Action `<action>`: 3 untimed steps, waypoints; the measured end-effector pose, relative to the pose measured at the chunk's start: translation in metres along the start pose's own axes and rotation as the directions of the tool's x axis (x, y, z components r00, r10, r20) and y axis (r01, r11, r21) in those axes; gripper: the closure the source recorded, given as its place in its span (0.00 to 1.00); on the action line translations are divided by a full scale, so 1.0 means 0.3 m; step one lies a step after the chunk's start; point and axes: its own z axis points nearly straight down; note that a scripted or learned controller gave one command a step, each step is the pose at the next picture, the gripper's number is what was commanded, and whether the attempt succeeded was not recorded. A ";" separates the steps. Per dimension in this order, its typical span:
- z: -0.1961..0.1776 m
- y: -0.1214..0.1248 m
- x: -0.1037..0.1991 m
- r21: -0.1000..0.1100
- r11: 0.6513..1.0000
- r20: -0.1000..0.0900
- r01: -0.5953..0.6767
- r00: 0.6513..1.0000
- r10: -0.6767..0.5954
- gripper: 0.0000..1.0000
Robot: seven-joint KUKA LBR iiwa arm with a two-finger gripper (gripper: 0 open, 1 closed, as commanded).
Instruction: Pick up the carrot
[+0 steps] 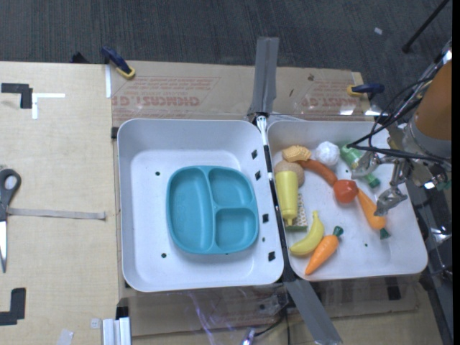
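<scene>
My fingers point(388, 201): open/closed state indeterminate, over right white bin point(402, 261).
Orange plastic carrot point(323, 254) beside yellow banana point(307, 237); left white bin point(129, 192) holds teal divided plate point(213, 209).

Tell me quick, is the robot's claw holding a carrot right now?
Gripper: cannot be told. It sits low in the right bin, right beside a carrot at its far right side.

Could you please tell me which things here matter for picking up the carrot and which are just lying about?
For the job:
- carrot, near the right bin's front edge
- second carrot, by the claw

Lying about:
- banana
- yellow bottle
- tomato
- blue divided plate, in the left bin
</scene>
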 end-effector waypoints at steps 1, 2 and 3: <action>0.186 -0.047 -0.013 -0.005 0.995 0.001 0.096 0.995 -0.096 0.00; 0.150 -0.047 -0.020 -0.001 0.995 0.005 0.101 0.995 -0.101 1.00; 0.184 0.020 0.231 0.000 0.973 0.000 0.232 0.973 -0.232 1.00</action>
